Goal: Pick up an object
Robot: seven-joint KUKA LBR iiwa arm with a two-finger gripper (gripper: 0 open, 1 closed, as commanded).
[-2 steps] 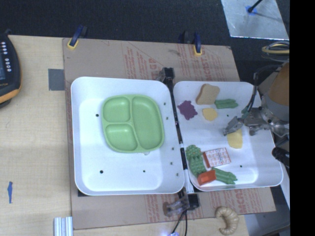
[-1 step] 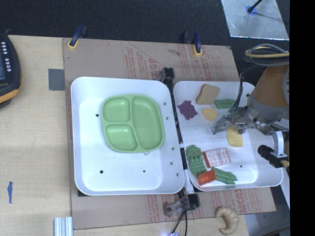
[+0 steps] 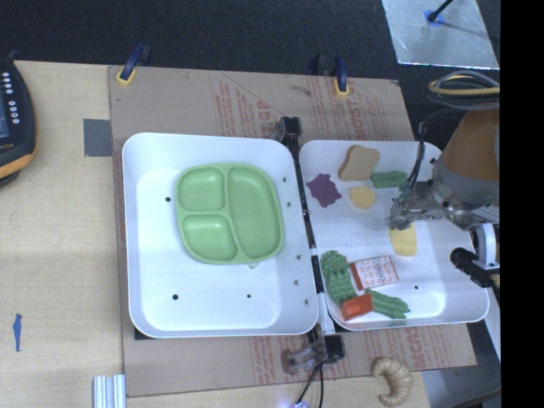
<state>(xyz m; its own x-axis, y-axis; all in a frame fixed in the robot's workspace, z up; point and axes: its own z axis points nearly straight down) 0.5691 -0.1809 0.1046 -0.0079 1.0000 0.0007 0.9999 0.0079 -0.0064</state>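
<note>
The tabletop (image 3: 59, 253) carries two white bins; the left bin (image 3: 153, 296), well away from the end effector (image 3: 404, 215), holds a green divided plate (image 3: 229, 212). The right bin (image 3: 463, 308) lies under the end effector, which hangs low; I cannot tell how it is set. A yellow block (image 3: 405, 243) sits just beside it, nearest. I'd centre over that block and descend straight, avoiding the green piece (image 3: 388, 178) beyond.
</note>
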